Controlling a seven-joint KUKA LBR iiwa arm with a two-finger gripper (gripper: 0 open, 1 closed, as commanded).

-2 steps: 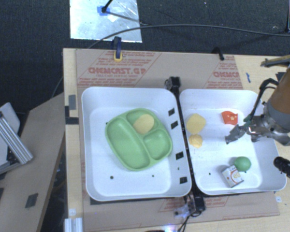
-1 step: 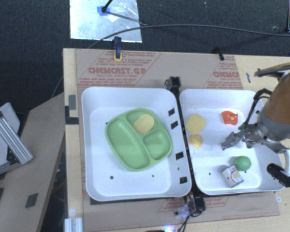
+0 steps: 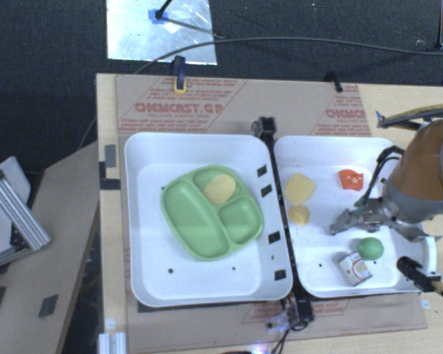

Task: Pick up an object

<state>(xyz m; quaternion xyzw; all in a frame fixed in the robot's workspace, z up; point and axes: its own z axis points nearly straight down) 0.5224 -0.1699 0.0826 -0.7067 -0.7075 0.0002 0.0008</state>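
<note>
gripper (image 3: 345, 223) mid right bin (image 3: 319, 147), green ball (image 3: 370, 248) just beside

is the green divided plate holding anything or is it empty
Holding something: a yellow lump sits in one compartment of the green plate.

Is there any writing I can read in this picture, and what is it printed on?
"CHEMCAST GP": red print on the brown board behind the left bin.
More red print runs slantwise on the same board behind the right bin, around; too blurred to read.
The small carton in the right bin has markings, too small to read.
</note>
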